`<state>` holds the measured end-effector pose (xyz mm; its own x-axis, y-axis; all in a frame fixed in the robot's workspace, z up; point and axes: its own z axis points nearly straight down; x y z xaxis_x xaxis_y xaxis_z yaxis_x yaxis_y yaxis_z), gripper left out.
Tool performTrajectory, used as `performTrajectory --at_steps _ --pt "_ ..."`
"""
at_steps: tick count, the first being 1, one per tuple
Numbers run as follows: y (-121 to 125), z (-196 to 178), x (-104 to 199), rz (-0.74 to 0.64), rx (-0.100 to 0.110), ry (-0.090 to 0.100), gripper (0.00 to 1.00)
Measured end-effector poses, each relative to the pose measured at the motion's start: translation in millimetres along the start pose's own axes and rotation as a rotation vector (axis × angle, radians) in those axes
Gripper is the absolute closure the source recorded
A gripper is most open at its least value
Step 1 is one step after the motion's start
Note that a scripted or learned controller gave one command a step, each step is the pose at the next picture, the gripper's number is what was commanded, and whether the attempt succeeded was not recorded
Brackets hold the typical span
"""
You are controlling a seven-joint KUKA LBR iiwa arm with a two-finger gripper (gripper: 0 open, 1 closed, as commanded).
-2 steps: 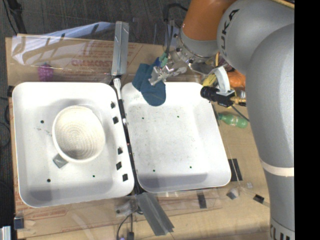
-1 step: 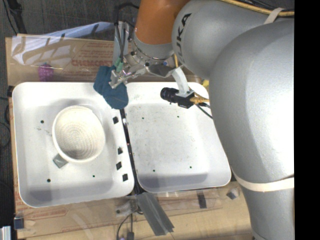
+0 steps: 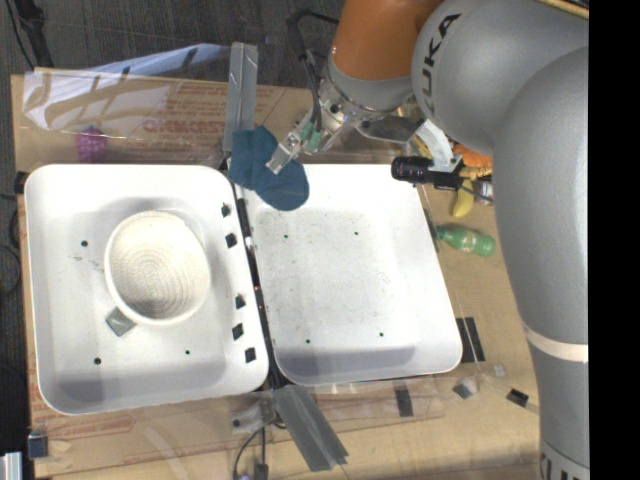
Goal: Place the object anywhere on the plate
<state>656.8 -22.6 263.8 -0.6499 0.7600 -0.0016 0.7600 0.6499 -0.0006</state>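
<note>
Grey and bulky, the arm's upper link fills the right side closest to the lens, and its orange band leads down to the gripper poised at the far edge of the bins, near the divider. A dark blue, soft-looking object hangs just under the gripper, draped over the far left corner of the right bin; the fingers look to be pinching its upper edge, though the contact is small and partly hidden, so I judge the hold to be thin rather than sure. The plate, a white ribbed dish, sits in the left bin, well apart from the object and across the raised divider with its black clips. The main risk, as I see it, is a slip: a limp thing held by one edge can swing or slide free during the carry leftward and fall into the right bin or onto the divider. A low pass could also snag the dangling part on the bin rim or clips. Even over the plate, an off-centre release might leave it hanging across the rim, beside the small grey piece touching the plate's near edge.
</note>
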Motion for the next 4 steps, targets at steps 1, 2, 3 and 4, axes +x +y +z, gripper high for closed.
performTrajectory --at_steps 1,2,3,4 --pt "-6 2 58 0.050 0.002 0.002 1.00" --pt "29 69 152 0.128 0.004 0.003 1.00" --pt "52 72 109 -0.057 0.001 0.001 1.00" --pt "65 71 85 -0.002 0.000 0.001 1.00"
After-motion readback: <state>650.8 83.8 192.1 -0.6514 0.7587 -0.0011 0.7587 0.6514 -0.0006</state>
